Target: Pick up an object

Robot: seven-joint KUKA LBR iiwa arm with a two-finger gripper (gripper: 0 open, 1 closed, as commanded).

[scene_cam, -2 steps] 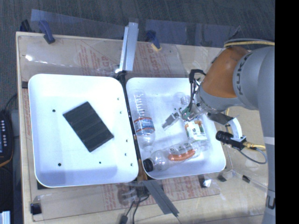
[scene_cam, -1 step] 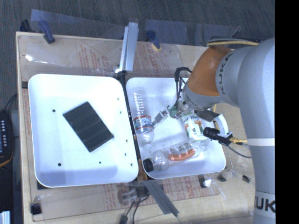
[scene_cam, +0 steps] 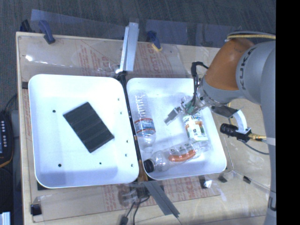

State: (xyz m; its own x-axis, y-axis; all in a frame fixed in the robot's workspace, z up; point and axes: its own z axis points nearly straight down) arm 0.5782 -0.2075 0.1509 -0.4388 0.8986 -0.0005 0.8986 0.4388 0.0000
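The bench (scene_cam: 70, 53) carries 2 white bins side by side. The left bin (scene_cam: 42, 168) holds 1 thing, a flat black pad (scene_cam: 88, 126) lying at a slant near its middle, with bare white floor on all 4 sides of it and well clear of every wall.

The right bin (scene_cam: 161, 86) is more crowded. A clear bottle (scene_cam: 144, 123) with a blue label lies along the left wall, close beside the divider between the bins. A second clear bottle (scene_cam: 176, 156) with a black cap and an orange band lies along the front wall, its cap toward the front left corner. A small white bottle (scene_cam: 196, 128) with a printed label lies near the right wall, just above that second bottle.

The arm (scene_cam: 234, 71) comes in from the right, over the right bin's back right corner. The gripper (scene_cam: 180, 112) hangs low over the middle of the right bin, just beside the top end of the white bottle. 1 grey finger (scene_cam: 172, 116) points left toward the open floor; whether the fingers are spread or closed cannot be told, and nothing is seen held between them.

The open room in the right bin is its back half and the strip between the blue-label bottle and the gripper.
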